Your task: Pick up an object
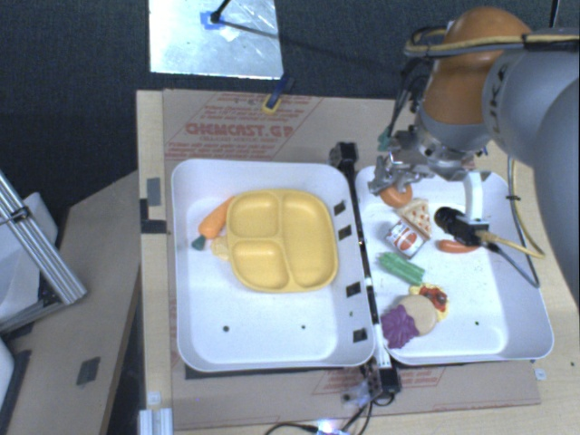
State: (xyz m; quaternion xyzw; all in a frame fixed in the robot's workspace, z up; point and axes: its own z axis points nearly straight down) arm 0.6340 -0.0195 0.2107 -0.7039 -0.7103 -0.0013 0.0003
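Gripper point(391, 172) hangs at eleven o'clock in the right bin point(517, 320), over an orange piece point(396, 195) — whether it grips it, I cannot tell. Can point(404, 237), green stick point(401, 267) and taco point(414, 316) lie toward six. Left bin point(195, 333) holds a yellow tray point(276, 239) — carrot point(214, 218) at nine.

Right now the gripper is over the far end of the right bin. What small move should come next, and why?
Probably a short, straight descent. The gripper sits at the far left corner of the right bin, right above an orange toy that peeks out beneath it. The pizza slice and small can lie just nearer, so drifting sideways risks nudging them. Whether anything is gripped cannot be told.
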